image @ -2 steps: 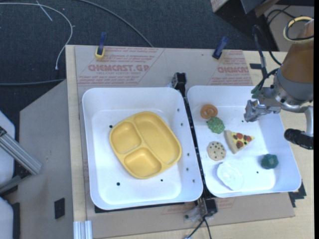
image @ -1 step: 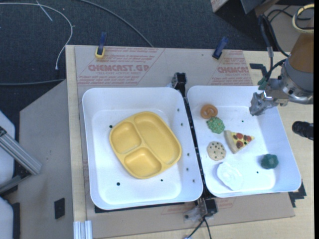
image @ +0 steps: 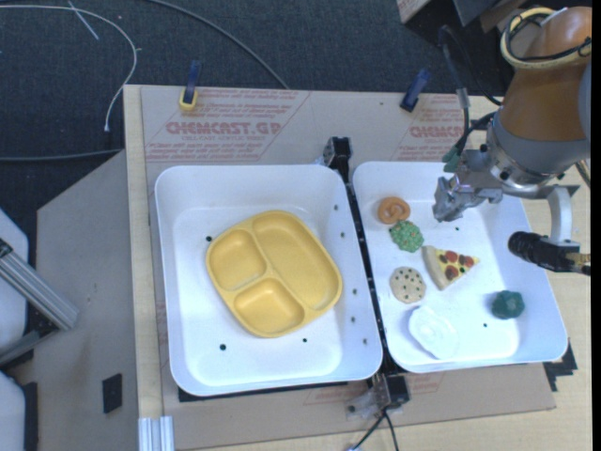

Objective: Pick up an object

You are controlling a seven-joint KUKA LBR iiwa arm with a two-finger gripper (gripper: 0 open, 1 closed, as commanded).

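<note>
Pizza slice (image: 452, 264) sits at six o'clock below the gripper (image: 451, 201); whether its claw is wide, I cannot tell; descend centred.

A yellow divided tray (image: 272, 272) lies in the left bin (image: 178, 252). In the right bin (image: 540, 341), the claw (image: 453, 203) hangs just right of a swirled bun (image: 393, 209). Below the bun sit a green piece (image: 408, 237), a pizza slice (image: 449, 265), a cookie (image: 407, 284) and a white lump (image: 434, 330).
</note>
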